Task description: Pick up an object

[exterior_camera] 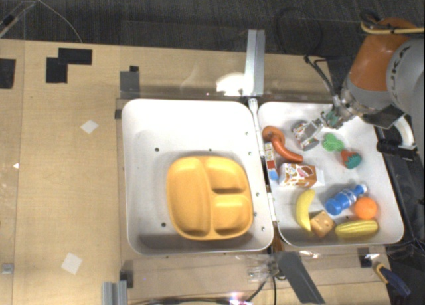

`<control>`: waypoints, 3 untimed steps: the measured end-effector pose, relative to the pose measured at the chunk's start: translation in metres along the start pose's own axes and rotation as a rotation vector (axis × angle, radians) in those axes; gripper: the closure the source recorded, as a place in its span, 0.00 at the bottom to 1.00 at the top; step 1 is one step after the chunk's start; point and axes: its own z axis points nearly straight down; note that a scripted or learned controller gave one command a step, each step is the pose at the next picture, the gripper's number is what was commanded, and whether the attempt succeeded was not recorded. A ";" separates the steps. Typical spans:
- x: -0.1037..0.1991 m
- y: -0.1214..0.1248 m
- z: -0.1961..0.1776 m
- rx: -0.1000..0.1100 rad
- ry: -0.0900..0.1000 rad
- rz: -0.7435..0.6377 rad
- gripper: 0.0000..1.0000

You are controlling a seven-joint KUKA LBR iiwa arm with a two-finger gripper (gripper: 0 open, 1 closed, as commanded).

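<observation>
My gripper [305, 133] hangs low over the back of the right bin [392, 194], at the end of the grey arm with its orange band [372, 64]. Just left of it lies a curved orange-red sausage [283, 148]. A green toy [333, 142] lies just to its right, and a red and teal piece [352, 159] lies further right. Nothing visibly sits in the gripper. Nearer the front are a printed snack packet [297, 175], a banana [304, 208], a blue bottle [344, 199], an orange [365, 208], a corn cob [356, 228] and a wooden cube [322, 224].
The left bin [143, 164] holds a yellow divided tray [209, 197]. A metal post [255, 64] stands behind the wall between the bins. Cables run along the right bin's far-right edge.
</observation>
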 end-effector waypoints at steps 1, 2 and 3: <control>-0.019 0.004 0.026 -0.001 -0.001 0.690 0.00; -0.003 -0.033 0.024 -0.004 -0.003 0.838 0.00; -0.022 -0.029 0.029 0.005 0.001 1.185 0.00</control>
